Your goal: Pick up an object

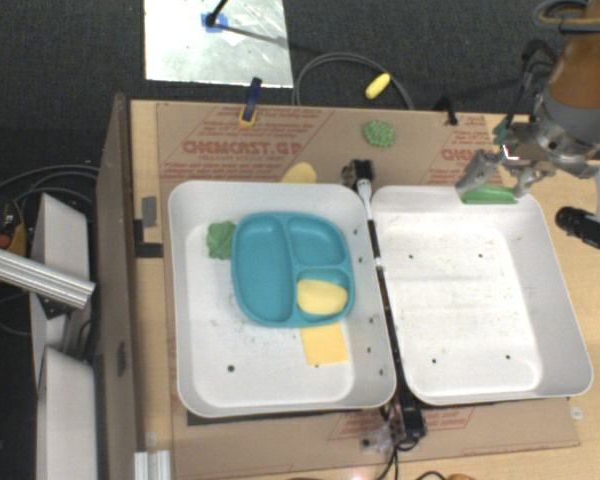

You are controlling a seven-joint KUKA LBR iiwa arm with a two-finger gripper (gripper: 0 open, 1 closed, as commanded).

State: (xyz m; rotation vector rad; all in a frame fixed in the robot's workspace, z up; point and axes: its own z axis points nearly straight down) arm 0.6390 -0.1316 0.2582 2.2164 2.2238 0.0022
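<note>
Left bin point(195, 298) holds a blue divided tray point(280, 263), yellow lump point(322, 296) in its 4 o'clock compartment. Flat yellow slab point(325, 345) just below tray at 5; green piece point(220, 238) touching tray at 9. Right bin point(480, 318) w/ arm point(580, 78) at its 1 o'clock corner. Gripper point(500, 173) there, clamped on a green obj point(488, 195) btwn its fingers, over bin's far rim.

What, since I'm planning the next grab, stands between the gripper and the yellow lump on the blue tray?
Nothing tall, as far as the view shows. A green piece lies right by the gripper, and the bins' joined rims run across the path to the lump, which sits in a walled compartment of the tray.
</note>
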